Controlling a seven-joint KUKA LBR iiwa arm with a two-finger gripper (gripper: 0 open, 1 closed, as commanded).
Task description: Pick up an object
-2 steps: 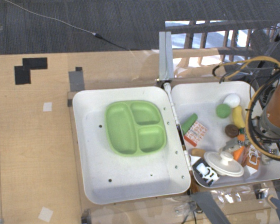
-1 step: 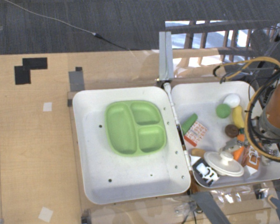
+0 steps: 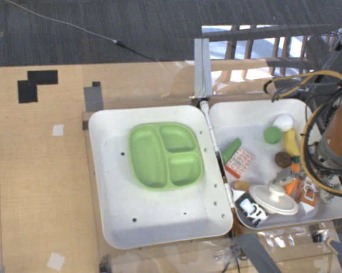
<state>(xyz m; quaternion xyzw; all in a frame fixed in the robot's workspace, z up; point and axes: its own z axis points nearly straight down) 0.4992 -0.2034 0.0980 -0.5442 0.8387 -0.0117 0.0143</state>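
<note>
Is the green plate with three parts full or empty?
Empty. The green plate lies flat in the left bin, and all three of its compartments show only bare green. The toys sit in the right bin.

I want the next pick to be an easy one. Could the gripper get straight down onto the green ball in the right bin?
Probably yes. The green ball lies uncovered, with bare bin floor on its left. The white ball and banana crowd its right side, which may hinder the gripper.

A green divided plate [image 3: 165,155] lies in the left bin [image 3: 116,227]; small objects crowd the right bin [image 3: 249,117].
</note>
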